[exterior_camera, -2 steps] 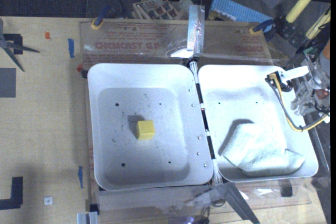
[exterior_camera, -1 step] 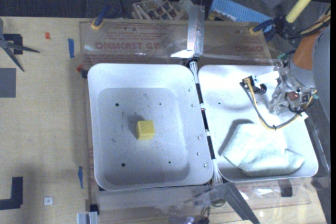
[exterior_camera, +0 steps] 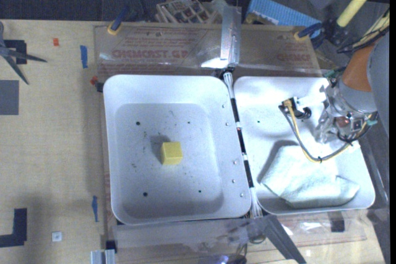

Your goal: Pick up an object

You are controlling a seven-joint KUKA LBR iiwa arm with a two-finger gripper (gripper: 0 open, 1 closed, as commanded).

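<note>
A small yellow cube lies near the middle of the left bin. A crumpled white cloth lies in the front part of the right bin. My gripper hangs over the right side of the right bin, just behind the cloth and far to the right of the cube. A yellow cable loops from it down toward the cloth. Nothing shows in its grasp.
The grey arm with its orange band comes in over the right bin's right rim. A metal divider separates the two bins. Clamps, cardboard and cables crowd the bench behind the bins.
</note>
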